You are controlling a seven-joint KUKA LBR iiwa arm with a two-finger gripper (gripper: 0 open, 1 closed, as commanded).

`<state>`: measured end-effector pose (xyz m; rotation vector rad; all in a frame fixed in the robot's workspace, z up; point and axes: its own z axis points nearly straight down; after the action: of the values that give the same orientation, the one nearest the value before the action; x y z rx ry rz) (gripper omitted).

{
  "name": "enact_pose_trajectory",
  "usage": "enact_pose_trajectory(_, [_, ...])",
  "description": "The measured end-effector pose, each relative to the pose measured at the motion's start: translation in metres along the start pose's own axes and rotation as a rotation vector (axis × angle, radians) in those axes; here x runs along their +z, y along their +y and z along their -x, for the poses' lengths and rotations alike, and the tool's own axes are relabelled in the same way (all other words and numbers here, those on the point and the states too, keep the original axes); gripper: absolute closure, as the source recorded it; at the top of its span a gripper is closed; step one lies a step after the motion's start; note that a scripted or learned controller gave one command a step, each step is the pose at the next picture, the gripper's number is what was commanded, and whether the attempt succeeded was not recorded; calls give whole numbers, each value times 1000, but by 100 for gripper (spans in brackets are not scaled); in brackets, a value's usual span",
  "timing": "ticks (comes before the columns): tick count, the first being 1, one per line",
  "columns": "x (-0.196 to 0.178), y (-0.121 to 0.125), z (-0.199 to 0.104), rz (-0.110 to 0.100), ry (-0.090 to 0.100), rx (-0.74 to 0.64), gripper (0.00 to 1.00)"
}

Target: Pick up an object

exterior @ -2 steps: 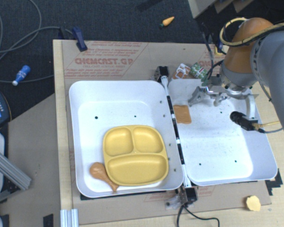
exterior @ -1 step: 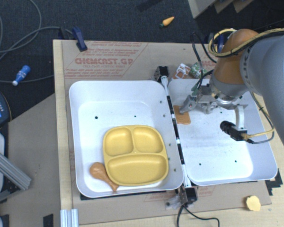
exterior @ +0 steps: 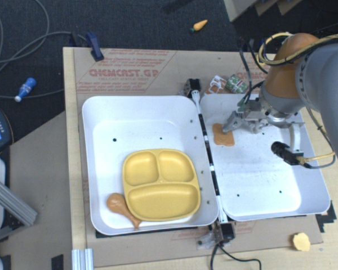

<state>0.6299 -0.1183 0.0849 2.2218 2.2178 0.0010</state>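
A flat tan-orange piece (exterior: pixel 223 136) lies in the right bin (exterior: pixel 259 198), close to its left wall. My gripper (exterior: pixel 236 122) hangs low just above and to the right of that piece, near its upper edge, under the arm's orange band (exterior: pixel 284 66). A yellow divided plate (exterior: pixel 159 184) rests in the left bin (exterior: pixel 129 122). An orange drumstick-shaped toy (exterior: pixel 121 206) lies against the plate's lower left corner.
Small wrapped packets (exterior: pixel 228 84) sit on the bench behind the right bin. A yellow lump (exterior: pixel 300 241) lies on the bench at the front right. A black cable fitting (exterior: pixel 286 152) hangs from the arm over the right bin. A ridge (exterior: pixel 207 151) divides the bins.
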Motion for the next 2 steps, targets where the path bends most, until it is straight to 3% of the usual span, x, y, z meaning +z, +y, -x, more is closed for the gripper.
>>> enact_pose_trajectory(1, [-40,39,60,7,-5,1,0])
enact_pose_trajectory(2, [-105,19,-39,3,5,-11,0])
